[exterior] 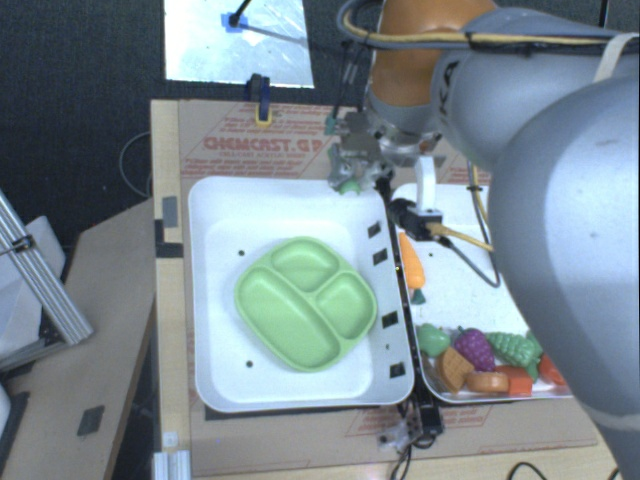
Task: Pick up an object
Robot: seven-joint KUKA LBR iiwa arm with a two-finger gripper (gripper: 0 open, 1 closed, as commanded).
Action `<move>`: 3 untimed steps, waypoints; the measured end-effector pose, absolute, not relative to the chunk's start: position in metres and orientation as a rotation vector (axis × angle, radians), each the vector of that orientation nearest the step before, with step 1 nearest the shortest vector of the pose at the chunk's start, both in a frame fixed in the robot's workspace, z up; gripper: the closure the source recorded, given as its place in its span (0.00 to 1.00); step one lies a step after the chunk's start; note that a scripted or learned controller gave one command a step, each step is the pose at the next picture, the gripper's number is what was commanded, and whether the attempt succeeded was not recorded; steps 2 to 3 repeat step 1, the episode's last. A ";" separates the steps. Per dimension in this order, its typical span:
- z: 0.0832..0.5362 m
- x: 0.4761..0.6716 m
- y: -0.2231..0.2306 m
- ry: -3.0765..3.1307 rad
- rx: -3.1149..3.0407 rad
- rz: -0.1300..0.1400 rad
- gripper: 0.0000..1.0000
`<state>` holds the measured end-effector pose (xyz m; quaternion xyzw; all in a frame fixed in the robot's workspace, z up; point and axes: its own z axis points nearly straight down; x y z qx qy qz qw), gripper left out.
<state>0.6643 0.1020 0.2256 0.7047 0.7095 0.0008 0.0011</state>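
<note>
My gripper point(354, 171) hangs over the far right corner of the left bin point(215, 268), just by the divider between the bins. A small green bit point(346, 184) shows right under it; I cannot tell what it is or whether it is held. In the right bin point(452, 268) an orange carrot point(411, 259) lies near the divider. At that bin's front edge sit a green vegetable point(433, 341), purple grapes point(473, 348), a bumpy green piece point(514, 348), a brown bread piece point(455, 369) and a red-orange piece point(505, 380). The arm hides much of the right bin.
A green divided plate point(305, 303) lies in the middle of the left bin. A black cable point(470, 248) runs across the right bin. A blue clamp point(259, 96) stands at the bench's far edge, below a silver sheet point(238, 28). A metal frame point(40, 278) leans at left.
</note>
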 end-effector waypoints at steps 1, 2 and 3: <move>0.216 0.659 0.090 2.221 2.219 0.002 1.00; 0.216 0.659 0.090 2.221 2.219 0.002 1.00; 0.216 0.659 0.090 2.221 2.219 0.002 1.00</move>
